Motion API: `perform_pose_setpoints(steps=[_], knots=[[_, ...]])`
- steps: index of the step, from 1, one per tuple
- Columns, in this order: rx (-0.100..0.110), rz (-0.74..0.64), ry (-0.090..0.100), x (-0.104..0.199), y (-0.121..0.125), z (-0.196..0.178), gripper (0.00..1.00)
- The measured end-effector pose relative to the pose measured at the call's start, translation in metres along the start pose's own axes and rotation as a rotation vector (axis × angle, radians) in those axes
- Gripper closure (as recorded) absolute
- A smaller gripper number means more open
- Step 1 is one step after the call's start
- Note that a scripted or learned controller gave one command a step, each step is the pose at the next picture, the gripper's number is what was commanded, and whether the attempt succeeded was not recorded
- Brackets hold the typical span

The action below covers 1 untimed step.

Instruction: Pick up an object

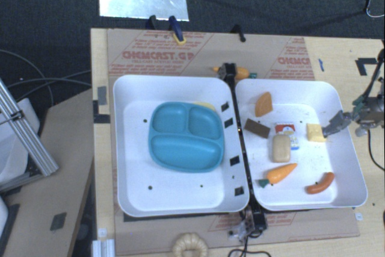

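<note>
The right bin (346,156) holds several small items. A yellow cheese block (314,132) lies near its right side, with a red and white packet (285,128) and a tan bread roll (281,148) to its left. A brown bar (257,128) and an orange pastry (263,103) sit further left and back. A carrot (281,173) and a reddish sausage (319,183) lie near the front. My gripper (332,125) reaches in from the right, low over the bin's right side, its tip just right of the cheese block. Nothing hangs from it.
The left bin (132,147) holds a blue divided plate (186,136) with a yellowish item (206,106) at its back edge. Black clips run along the divider (236,129) between the bins. A small orange object (241,73) lies behind the bins.
</note>
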<state>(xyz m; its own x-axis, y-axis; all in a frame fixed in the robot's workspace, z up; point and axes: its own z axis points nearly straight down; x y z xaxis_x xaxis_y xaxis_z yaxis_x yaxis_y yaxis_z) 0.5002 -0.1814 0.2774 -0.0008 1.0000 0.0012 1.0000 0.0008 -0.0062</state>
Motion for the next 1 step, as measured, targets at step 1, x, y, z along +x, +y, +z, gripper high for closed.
perform_pose_setpoints(steps=[1], knots=[[-0.008, -0.002, -0.002, 0.0003, 0.0017, -0.0041, 0.00]])
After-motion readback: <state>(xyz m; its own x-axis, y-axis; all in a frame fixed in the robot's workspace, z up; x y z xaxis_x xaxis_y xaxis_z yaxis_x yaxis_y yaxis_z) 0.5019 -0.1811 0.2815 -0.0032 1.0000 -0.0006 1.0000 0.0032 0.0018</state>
